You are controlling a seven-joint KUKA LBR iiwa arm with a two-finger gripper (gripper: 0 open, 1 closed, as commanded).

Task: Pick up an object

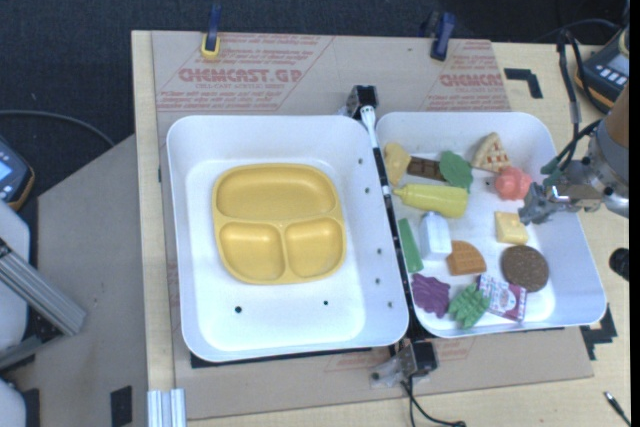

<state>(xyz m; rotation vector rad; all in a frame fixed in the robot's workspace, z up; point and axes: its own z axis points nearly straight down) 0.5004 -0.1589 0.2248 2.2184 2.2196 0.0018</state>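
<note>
Over the right bin's (585,285) far-right edge hangs the claw (540,205), just above a yellow cheese wedge (510,228) and beside a pink piece (514,183); whether it is apart or together I cannot tell. Toy foods crowd that bin: a corn cob (434,199), brown cookie (524,267), grapes (431,294) and waffle slice (490,153). On the bench (300,65), the left bin (190,215) holds a yellow tray (278,221).

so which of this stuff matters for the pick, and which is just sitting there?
Job:
- gripper
- right bin and its toy food: corn cob, pink piece, cheese cube, brown cookie, purple grapes

Lying about:
- left bin
- yellow divided plate
- clamps
</note>
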